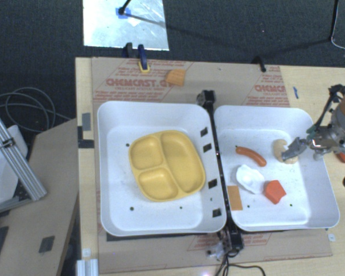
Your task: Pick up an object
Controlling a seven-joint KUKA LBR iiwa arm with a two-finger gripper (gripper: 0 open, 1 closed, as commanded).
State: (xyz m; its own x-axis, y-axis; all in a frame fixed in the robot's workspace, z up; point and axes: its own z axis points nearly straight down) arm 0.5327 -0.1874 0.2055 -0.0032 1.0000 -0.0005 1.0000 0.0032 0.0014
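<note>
The right bin (316, 211) holds a red-orange sausage (250, 155), a cream round piece (279, 148), a crumpled white lump (250, 178) and an orange block (274, 191). My gripper (292, 150) reaches in from the right and sits low over the bin, its tip right against the cream piece's right side. It is apart from the sausage, the lump and the block. I see nothing lifted off the bin floor.
In the left bin (112, 125) lies a yellow divided plate (167, 164). A tan flat card (234, 198) rests by the divider between the bins. A small tan block (176, 76) sits on the cardboard behind the bins.
</note>
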